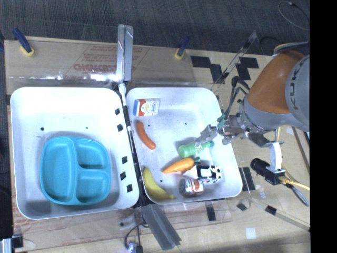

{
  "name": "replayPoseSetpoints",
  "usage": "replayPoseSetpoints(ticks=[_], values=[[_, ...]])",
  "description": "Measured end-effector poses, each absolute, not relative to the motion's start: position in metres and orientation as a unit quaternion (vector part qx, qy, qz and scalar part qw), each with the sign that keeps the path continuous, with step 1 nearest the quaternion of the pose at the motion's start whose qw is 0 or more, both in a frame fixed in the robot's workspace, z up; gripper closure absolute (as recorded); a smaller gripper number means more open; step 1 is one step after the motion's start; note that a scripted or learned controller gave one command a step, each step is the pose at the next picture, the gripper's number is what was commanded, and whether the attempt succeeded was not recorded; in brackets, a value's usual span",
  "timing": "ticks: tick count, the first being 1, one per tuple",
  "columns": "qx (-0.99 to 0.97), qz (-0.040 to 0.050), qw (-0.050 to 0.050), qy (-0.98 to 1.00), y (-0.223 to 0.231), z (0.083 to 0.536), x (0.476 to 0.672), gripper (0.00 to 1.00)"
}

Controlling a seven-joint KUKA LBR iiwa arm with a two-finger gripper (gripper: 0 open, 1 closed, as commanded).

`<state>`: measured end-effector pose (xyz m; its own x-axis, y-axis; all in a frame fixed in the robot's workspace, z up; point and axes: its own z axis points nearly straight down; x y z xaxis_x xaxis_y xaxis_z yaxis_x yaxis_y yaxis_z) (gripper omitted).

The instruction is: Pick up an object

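Note:
The right bin (pixel 174 96) holds several small items. A green toy vegetable (pixel 187 150) lies near its right side, with an orange carrot (pixel 179 166) just below it. My gripper (pixel 206 136) reaches in over the bin's right wall and hangs just up and to the right of the green vegetable, close to it. Nothing can be seen between the gripper's tips. A red sausage (pixel 145 135) and a small milk carton (pixel 146 108) lie at the bin's left. Along the front sit a banana (pixel 154 185), a can (pixel 191 186) and a black-and-white cow-patterned item (pixel 210 173).
The left bin (pixel 31 101) holds a blue divided plate (pixel 75 169). A metal divider bar (pixel 125 51) stands between the bins at the back. The arm's orange band (pixel 274 83) and cables hang over the bench on the right.

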<state>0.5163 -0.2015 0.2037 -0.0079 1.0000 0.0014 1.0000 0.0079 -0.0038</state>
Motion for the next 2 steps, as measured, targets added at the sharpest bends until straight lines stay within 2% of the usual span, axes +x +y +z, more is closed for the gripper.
replayPoseSetpoints(ticks=[1,2], values=[[-0.68,0.0007,0.001,-0.733,-0.21,0.091,0.506,0.0],[-0.668,-0.0012,-0.002,-0.744,-0.162,0.093,0.479,0.0]])
